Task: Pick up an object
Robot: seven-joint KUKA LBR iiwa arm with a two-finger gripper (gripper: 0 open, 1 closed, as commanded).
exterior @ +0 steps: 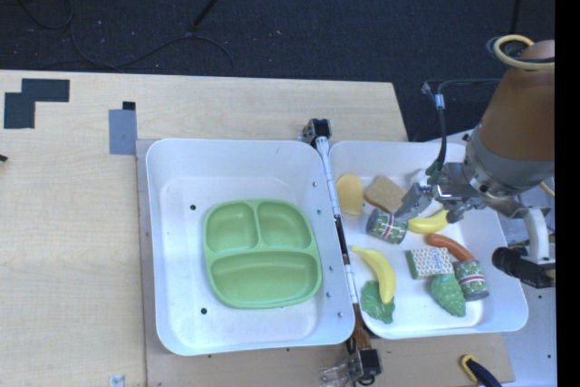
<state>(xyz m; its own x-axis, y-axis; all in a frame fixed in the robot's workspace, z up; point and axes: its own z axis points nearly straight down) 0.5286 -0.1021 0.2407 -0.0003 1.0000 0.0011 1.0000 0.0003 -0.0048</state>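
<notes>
Arm low over the right white bin [507, 308] of toy food.
Two-finger gripper [433, 198] sits above a small yellow banana [428, 221], beside a green-labelled can [387, 227]; whether it is apart or together is impossible to tell.

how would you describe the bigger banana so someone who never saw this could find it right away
Look at the right-hand white bin, the one crowded with toy food, not the one holding the green divided plate. Along its left wall, near the front, lies a long yellow banana, just above a leafy green vegetable. It is larger than the small banana near the gripper.
</notes>
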